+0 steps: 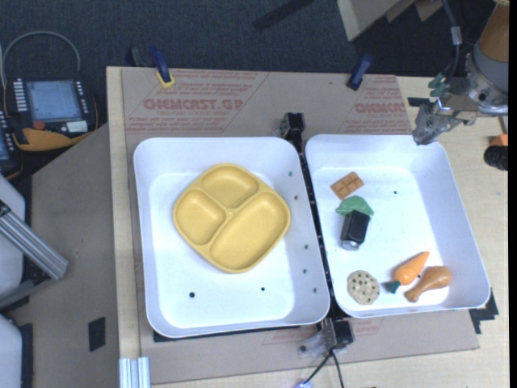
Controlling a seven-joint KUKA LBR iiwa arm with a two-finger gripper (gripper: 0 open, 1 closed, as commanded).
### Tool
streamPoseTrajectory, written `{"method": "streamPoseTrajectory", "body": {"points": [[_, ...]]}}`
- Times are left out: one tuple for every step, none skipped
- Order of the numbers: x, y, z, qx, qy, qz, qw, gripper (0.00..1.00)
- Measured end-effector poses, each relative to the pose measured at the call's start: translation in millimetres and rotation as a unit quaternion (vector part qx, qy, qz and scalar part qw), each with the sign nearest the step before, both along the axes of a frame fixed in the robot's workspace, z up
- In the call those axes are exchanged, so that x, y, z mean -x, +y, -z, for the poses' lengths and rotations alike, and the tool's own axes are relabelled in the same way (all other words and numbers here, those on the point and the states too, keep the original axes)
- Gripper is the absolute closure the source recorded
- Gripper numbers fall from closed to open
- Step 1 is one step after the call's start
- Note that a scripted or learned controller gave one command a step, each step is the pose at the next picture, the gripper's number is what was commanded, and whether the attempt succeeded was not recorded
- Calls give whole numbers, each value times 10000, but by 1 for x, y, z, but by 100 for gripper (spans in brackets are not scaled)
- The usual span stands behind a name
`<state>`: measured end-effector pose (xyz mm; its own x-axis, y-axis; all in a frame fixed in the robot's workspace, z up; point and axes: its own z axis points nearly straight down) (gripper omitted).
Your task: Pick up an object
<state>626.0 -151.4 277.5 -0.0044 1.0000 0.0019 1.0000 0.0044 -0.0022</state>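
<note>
Landmark: the black divider [305,208] between the two white bins
Writing: red print on the cardboard sheet [242,95] behind the bins reads partly as "CHEMCAST"; the smaller lines are too faint to read
Pendant: a handheld screen unit [50,107] sits far left of the divider, off the cardboard
Left bin [161,281]: left of the divider, holds a yellow three-part plate [232,217]
Right bin [460,225]: right of the divider
Cracker [346,185]: brown, just right of the divider, toward the back
Dark block [355,226]: black with a green top, just in front of the cracker
Cookie [363,286]: near the front rim, right of the divider
Carrot [410,267]: orange, right of the cookie
Drumstick [428,281]: touching the carrot's right side
Gripper [426,132]: over the right bin's back right corner, well apart from all the objects; fingers point down with nothing between them, but how far they are parted cannot be told
</note>
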Motion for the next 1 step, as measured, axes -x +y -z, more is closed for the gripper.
{"method": "streamPoseTrajectory", "body": {"points": [[18, 45, 19, -1, 8, 0, 10000, 100]]}}
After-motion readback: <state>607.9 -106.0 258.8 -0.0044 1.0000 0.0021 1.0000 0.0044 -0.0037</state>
